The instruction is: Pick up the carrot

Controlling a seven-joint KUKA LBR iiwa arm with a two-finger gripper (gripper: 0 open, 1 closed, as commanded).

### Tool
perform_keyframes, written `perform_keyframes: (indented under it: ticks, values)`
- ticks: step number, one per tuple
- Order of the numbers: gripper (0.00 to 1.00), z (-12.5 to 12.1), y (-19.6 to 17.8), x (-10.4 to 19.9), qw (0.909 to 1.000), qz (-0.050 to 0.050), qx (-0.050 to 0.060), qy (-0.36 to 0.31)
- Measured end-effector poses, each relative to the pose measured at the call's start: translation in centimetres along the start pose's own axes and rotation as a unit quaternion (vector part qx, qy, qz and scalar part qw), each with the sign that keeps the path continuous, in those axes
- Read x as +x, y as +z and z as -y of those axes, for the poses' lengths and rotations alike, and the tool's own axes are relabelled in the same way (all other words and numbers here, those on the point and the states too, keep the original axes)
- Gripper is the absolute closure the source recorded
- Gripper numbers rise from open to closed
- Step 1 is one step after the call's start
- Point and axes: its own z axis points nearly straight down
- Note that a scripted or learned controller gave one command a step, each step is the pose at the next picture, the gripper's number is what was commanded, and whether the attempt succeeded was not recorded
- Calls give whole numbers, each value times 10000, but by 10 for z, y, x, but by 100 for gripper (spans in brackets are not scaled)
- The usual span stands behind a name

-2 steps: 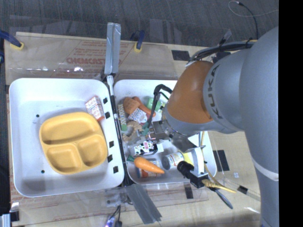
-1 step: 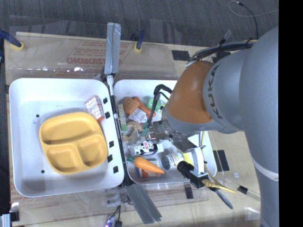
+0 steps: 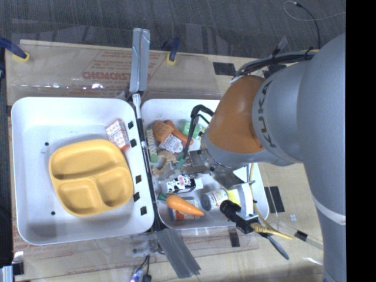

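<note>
The carrot (image 3: 184,205) is orange and tapered. It lies flat near the front edge of the right bin (image 3: 170,105), with its tip pointing right. My gripper (image 3: 191,164) hangs over the middle of that bin, under the orange-banded wrist (image 3: 235,125). It sits above and slightly right of the carrot, with a gap between them. The wrist and arm hide much of the right half of the bin.
Around the carrot lie a black-and-white item (image 3: 179,184), a small jar (image 3: 216,199), an orange-brown packet (image 3: 171,135) and something green (image 3: 193,126). The left bin (image 3: 35,116) holds a yellow divided tray (image 3: 91,175) and a small packet (image 3: 118,134).
</note>
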Motion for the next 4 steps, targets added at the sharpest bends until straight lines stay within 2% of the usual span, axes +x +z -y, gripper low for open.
perform_keyframes:
  ticks: [1,2,3,4]
  values:
    - [0,0,0,0,10000,0,0,0]
    - [0,9,79,-74,10000,-19,24,-18]
    - [0,6,100,-51,9991,-14,16,419]
    - [100,6,94,-50,9993,-24,50,383]
